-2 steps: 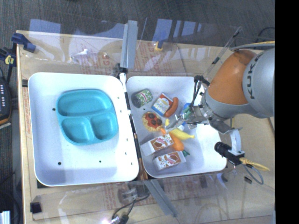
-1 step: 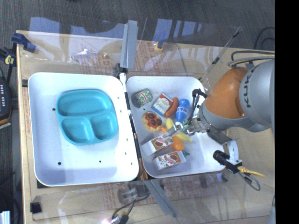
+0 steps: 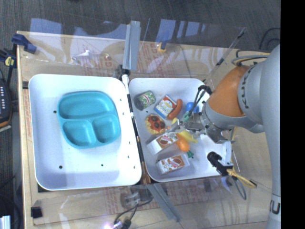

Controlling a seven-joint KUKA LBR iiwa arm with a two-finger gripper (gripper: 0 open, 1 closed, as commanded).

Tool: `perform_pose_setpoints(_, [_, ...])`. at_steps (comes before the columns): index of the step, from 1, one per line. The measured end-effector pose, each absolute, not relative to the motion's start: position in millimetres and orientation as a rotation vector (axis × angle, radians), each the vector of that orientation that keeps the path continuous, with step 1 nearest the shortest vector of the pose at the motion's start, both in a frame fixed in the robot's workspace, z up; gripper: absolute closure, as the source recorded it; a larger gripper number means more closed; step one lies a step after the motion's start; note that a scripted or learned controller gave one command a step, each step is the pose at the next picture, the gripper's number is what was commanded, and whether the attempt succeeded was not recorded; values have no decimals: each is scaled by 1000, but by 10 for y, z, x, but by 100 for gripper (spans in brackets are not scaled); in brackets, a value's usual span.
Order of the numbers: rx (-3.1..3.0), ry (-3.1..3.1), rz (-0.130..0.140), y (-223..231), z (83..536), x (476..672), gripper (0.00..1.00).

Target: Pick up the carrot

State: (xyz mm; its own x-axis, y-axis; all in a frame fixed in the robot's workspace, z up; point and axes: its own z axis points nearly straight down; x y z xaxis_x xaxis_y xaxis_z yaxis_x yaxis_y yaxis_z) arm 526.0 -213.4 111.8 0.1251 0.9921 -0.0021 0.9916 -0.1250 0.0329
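grey arm [image 3: 257, 94] bent over right bin [image 3: 138, 87], jaws [image 3: 183, 128] low by carrot [image 3: 184, 144], grip state unclear

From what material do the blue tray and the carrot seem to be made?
Blue tray: likely molded plastic, semi-matte, with smooth rounded compartments and an even colour. Carrot: probably toy plastic, judging by its uniform bright orange, though it is too small to be sure.

Bins [image 3: 43, 175] looking like smooth white plastic, slightly glossy. Tray [image 3: 88, 117] left of the tool showing matt turquoise plastic. Can [image 3: 145, 99] reading as shiny metal. Cartons [image 3: 171, 164] by the tool looking like printed card. Bench [image 3: 86, 61] showing pale wood under clear sheeting.
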Motion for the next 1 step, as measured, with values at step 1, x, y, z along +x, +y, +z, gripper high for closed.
perform_pose_setpoints(1, [2336,2039,34,-2095,1120,5211,0])
